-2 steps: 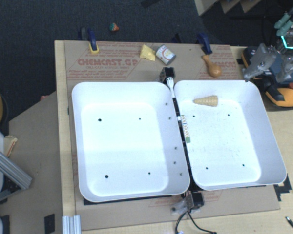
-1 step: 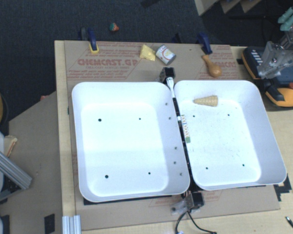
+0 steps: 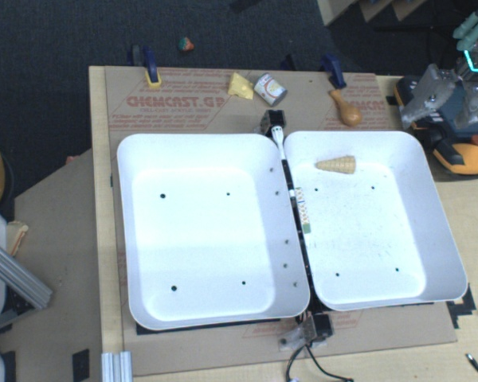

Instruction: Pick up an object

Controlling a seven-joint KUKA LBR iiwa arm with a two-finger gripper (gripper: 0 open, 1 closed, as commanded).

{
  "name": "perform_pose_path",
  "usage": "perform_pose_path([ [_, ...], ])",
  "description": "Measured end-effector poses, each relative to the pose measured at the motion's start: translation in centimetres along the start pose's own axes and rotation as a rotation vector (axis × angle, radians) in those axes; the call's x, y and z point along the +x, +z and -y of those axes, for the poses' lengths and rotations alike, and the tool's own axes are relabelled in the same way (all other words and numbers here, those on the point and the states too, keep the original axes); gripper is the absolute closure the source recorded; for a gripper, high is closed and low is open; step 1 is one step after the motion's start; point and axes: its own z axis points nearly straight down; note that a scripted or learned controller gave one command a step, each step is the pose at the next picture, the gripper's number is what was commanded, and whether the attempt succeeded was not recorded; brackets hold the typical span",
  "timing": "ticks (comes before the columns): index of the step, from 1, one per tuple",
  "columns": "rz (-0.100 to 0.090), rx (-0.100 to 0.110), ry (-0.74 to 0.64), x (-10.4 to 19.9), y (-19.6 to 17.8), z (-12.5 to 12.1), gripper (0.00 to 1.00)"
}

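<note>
1. Camera view: I see two white bins side by side on the bench, the left bin (image 3: 135,237) and the right bin (image 3: 430,237).
2. A tan cone (image 3: 336,165) lies on its side in the right bin, near the far wall, tip pointing left.
3. Beyond the bins, on the brown board (image 3: 183,100), I see a yellow wedge (image 3: 240,87), a small white box (image 3: 269,89) just beside it, and a wooden pear shape (image 3: 346,109) further right.
4. At the far right edge the arm's metal end (image 3: 438,94) sits off the bins; I cannot tell the claw's state.
</note>
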Motion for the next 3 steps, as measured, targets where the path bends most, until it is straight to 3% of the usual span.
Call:
perform_pose_path([
  [1,0.001,-0.005,0.000,0.0,-1.1,-0.1,1.00],
  [2,0.001,-0.004,0.000,0.0,-1.1,-0.1,0.00],
  [3,0.001,-0.009,-0.001,0.1,-2.2,-0.1,1.00],
])
